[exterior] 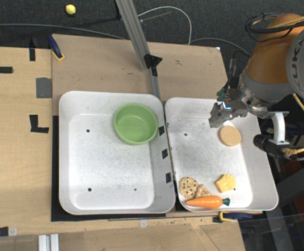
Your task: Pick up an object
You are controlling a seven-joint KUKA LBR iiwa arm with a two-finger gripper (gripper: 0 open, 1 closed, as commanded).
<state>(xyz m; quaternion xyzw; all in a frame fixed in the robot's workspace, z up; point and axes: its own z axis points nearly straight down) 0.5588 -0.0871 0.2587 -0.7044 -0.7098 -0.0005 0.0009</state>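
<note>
Tool [221, 116] grip state unclear, just above tan disc [230, 136] in rt bin [194, 114]; "UK" on arm [277, 51].

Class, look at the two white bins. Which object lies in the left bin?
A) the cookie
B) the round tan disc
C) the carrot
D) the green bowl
D: the green bowl sits in the left bin, while the carrot, cookie and tan disc lie in the right bin.
</note>
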